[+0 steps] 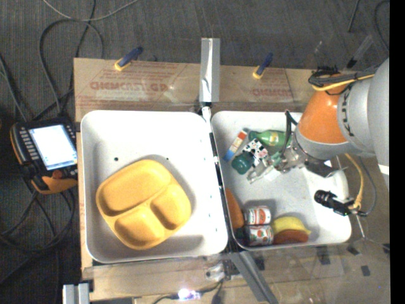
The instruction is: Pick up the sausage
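Grey arm (pixel 335 116) rises highest, reaching in from the right, its gripper (pixel 264 168) low over a green bottle (pixel 271 138) and small packets at the back of the right bin (pixel 300 192). Whether the gripper is spread or closed I cannot tell; nothing is seen held.

At that bin's front edge lies what I take for the sausage (pixel 292 237), reddish-brown, just beside two cans (pixel 258 225) and touching a yellow piece (pixel 290 223) behind it. It is well apart from the gripper. It looks light, smooth and somewhat soft, likely to roll or slip; taking it across its middle, jaws square to its length, seems safest.

Left bin (pixel 126 132) holds a yellow tray (pixel 144 201).
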